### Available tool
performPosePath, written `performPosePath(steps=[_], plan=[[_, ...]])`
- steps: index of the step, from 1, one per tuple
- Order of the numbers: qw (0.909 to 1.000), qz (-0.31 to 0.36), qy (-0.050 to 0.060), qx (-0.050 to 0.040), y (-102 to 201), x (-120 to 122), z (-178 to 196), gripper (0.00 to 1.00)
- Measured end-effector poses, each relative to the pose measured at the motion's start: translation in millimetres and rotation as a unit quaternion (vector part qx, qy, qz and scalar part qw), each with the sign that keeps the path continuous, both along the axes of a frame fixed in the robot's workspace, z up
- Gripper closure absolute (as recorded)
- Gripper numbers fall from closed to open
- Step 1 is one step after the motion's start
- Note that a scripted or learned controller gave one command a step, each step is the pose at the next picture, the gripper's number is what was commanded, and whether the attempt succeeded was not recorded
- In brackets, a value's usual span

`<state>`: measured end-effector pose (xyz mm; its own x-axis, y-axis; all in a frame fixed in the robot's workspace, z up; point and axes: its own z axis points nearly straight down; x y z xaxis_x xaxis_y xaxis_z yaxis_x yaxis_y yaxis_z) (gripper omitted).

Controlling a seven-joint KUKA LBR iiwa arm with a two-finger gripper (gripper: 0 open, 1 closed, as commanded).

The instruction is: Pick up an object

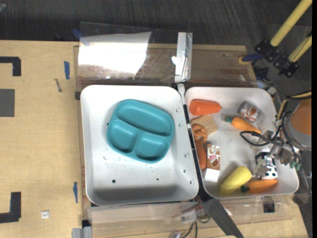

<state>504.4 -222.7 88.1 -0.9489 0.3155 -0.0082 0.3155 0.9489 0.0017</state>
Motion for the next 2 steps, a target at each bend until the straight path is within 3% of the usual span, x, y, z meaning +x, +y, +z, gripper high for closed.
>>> performPosePath(steps=[1, 2], plan=[[0.9997, 0.023, -0.007, -0.0027, -0.1, -17.1, 2.2, 0.0], [0.9958, 0.091, -0.009, -0.0036, 0.4, -15.9, 2.9, 0.0]])
